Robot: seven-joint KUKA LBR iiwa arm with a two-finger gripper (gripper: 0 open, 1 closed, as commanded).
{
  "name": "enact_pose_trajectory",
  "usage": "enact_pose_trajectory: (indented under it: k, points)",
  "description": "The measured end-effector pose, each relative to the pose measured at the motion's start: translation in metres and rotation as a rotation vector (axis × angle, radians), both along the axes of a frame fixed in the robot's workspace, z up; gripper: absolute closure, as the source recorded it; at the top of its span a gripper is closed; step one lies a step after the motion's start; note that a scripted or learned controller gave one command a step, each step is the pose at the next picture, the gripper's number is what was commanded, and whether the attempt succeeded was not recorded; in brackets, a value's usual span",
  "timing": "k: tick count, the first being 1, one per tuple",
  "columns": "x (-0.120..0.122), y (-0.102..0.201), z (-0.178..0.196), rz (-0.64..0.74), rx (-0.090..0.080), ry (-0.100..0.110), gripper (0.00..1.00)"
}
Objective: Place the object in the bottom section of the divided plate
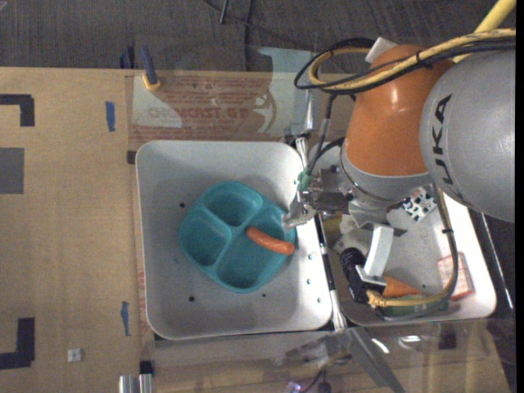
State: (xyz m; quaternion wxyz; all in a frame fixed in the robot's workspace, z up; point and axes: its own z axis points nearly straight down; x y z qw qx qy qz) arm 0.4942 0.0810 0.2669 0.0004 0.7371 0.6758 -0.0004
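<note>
A teal divided plate (214, 237) with three sections lies in the left white bin (164, 301). An orange carrot-shaped object (270, 241) rests on the plate's right side, along the ridge between the upper section and the large lower one, with its right end near the rim. My gripper (296, 210) hangs just above and to the right of the carrot, over the plate's right rim and close to the bin's right wall. Nothing is visibly held in it.
The right bin (483, 301) sits mostly under the arm and holds an orange piece (401, 286), a green item (409, 305), a patterned white object (419, 205) and a pinkish packet (460, 273). Brown cardboard (65, 219) covers the bench to the left.
</note>
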Motion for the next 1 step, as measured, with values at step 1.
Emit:
enact_pose_trajectory:
  k: [1]
  points:
    - [0.0517,-0.0448,-0.0428,0.140,0.000,0.000,0.00]
